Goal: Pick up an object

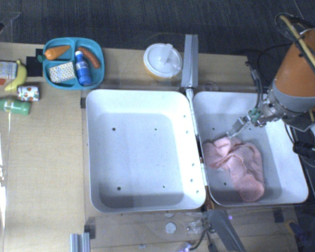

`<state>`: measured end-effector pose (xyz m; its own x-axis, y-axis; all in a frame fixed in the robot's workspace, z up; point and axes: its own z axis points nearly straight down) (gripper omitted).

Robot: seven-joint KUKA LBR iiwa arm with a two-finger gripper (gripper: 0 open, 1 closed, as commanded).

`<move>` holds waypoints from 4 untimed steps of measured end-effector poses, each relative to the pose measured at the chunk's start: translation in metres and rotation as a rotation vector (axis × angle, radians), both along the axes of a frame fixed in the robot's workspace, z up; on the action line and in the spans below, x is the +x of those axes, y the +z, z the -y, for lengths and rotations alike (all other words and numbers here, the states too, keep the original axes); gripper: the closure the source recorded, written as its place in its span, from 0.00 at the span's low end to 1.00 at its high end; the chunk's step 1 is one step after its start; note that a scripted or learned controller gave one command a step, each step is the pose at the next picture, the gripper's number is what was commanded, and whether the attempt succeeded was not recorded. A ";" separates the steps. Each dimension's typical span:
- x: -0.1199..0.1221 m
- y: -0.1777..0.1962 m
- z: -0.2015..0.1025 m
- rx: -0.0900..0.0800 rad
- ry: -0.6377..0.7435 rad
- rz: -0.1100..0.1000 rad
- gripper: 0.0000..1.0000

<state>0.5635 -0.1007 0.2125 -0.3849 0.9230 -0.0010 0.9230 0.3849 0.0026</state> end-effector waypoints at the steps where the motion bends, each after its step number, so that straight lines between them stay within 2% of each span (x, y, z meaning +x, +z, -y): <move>1: 0.004 -0.118 -0.002 0.000 0.098 0.003 0.00; 2: -0.025 -0.029 -0.038 0.000 0.035 -0.002 0.00; 3: -0.028 -0.120 0.000 -0.001 0.033 0.012 0.00; 4: -0.028 -0.120 0.000 -0.001 0.033 0.012 0.00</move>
<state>0.5359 -0.1009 0.0922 -0.4152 0.9097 -0.0067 0.9096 0.4152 0.0131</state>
